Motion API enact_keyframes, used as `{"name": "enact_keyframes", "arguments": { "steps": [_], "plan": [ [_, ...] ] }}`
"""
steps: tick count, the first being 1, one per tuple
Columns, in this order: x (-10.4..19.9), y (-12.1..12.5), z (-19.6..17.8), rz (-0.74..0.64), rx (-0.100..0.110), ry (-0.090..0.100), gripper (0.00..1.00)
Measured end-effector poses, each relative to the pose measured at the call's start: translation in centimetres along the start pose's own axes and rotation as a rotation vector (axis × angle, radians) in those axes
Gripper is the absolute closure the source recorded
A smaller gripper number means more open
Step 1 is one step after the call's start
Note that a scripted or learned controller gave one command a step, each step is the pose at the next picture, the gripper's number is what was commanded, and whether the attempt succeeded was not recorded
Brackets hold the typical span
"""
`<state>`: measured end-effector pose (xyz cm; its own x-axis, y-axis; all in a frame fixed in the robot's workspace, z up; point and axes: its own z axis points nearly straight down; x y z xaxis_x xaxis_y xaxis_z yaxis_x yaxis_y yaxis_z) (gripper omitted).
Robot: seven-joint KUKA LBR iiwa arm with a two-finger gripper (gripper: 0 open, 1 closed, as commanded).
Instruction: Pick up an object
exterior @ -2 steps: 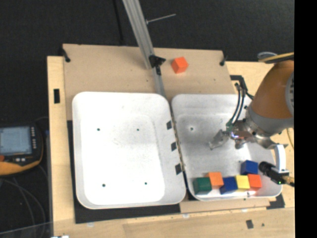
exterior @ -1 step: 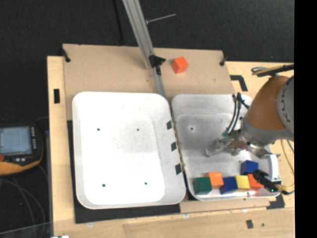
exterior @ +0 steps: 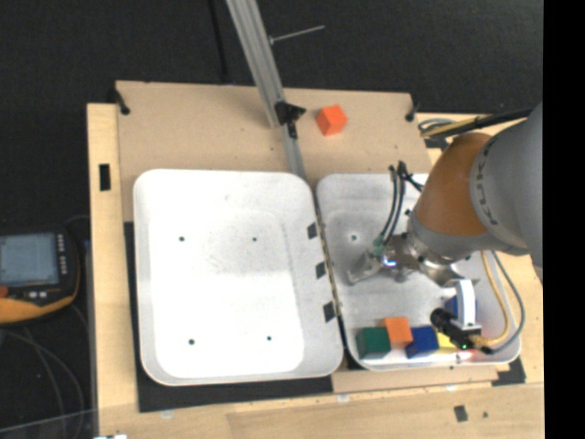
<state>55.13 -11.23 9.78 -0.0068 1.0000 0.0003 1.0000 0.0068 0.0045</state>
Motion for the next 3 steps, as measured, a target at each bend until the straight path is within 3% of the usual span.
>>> {"name": "enact_keyframes", "arguments": {
  "steps": [1,3],
  "plan": [
    [-8.5,1.9,0.0,0.011,0.000,-0.006,0.00],
    [-0.7,4.1,0.1,0.001,0.002,0.000,0.00]
  ]
}}
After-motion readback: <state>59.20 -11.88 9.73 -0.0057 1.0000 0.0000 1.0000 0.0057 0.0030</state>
